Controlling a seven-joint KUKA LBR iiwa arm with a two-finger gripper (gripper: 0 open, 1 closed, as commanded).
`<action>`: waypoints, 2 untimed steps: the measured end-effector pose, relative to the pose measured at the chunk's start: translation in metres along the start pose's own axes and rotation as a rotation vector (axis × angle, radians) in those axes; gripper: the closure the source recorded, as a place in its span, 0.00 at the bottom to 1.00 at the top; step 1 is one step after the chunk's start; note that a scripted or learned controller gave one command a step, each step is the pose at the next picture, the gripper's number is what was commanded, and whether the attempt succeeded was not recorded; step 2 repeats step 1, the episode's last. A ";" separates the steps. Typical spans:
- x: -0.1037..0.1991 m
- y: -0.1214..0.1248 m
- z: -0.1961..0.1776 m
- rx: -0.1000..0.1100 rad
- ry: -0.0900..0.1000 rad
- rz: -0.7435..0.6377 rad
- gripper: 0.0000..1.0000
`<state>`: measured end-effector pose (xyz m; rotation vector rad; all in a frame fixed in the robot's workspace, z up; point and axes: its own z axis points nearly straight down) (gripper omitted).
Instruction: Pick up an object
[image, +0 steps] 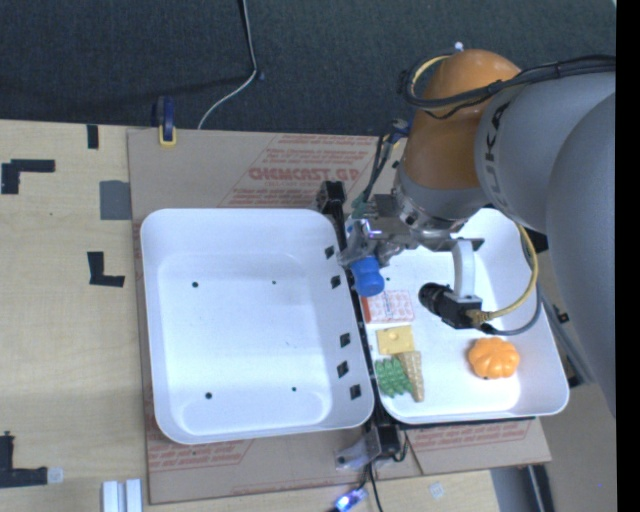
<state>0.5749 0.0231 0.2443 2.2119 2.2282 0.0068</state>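
end effector (372, 250) sits over the small blue plastic cylinder (368, 278) mid frame; grip unclear. go straight down, squeeze gently.

A: what's sitting around the bins?
B: brown cardboard sheet (290, 165) lying under them, blue clamp (165, 120) gripping its top-left corner, thin cable (240, 70) trailing across the dark backdrop, black tape marks (30, 175) sticking to the bench.
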 end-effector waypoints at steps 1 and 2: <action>0.046 0.003 0.033 0.010 -0.002 0.002 1.00; 0.046 0.003 0.033 0.010 -0.002 0.002 1.00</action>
